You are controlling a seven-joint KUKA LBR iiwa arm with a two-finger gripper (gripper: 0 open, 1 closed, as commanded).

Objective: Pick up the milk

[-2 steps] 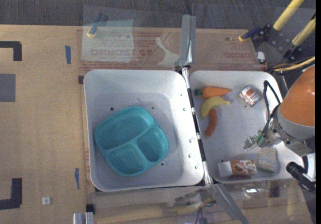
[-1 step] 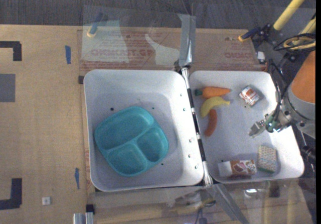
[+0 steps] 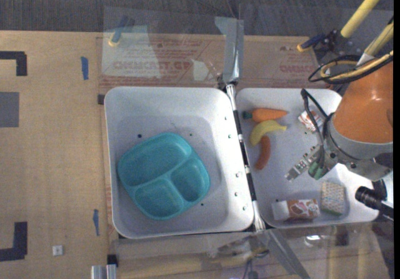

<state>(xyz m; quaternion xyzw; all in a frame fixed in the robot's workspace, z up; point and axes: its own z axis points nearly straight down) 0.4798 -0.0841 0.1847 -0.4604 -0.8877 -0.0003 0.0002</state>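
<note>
Camera view: milk (image 3: pixel 303 209) label unreadable

The right bin (image 3: pixel 275 140) has bare floor in the middle of the frame's right half. A carrot (image 3: pixel 270 113), banana (image 3: pixel 266 130) and sausage (image 3: pixel 263 151) crowd its upper left. The milk (image 3: pixel 302 209) and a sponge (image 3: pixel 333 197) sit along its bottom edge. The arm (image 3: pixel 365 115) covers its right side.

Teal tray (image 3: pixel 164 175); carrot (image 3: pixel 269 114), banana (image 3: pixel 265 131) — perhaps sausage (image 3: pixel 263 152).
</note>
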